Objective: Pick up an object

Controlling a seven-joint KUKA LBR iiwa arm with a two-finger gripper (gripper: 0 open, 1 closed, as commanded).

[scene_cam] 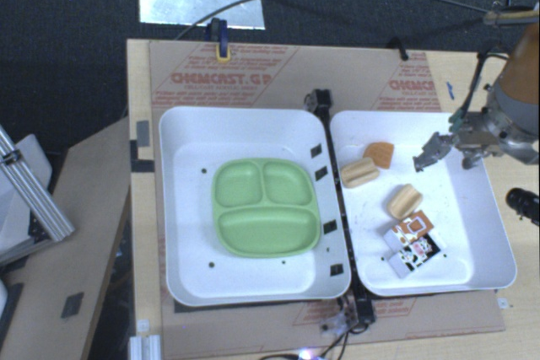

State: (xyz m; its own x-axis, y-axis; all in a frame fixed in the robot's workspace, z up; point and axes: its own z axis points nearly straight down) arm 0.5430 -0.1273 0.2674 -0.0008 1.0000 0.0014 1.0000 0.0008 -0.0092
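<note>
We see the bench (278,67) carrying two shallow white bins side by side. The left bin (181,181) holds a green divided plate (267,207) with three compartments, lying flat near the middle of that bin. The right bin (485,249) holds the loose objects: an orange piece (380,153) toward the bin's far left part, a tan bread-like piece (359,173) just beside it and close to the wall shared with the left bin, another tan rounded piece (405,201) near the bin's middle, and a small printed packet in orange, white and black (413,241) lying just nearer the front edge, touching or almost touching that rounded piece. The arm (516,110) comes in over the right edge of the bench, and its gripper (431,153) hangs over the far part of the right bin, apart from the orange piece and the other objects. We see nothing between the jaws, and we cannot tell whether they stand apart or together. A blue clamp with a yellow tip (220,38) sits at the far edge of the bench.
</note>
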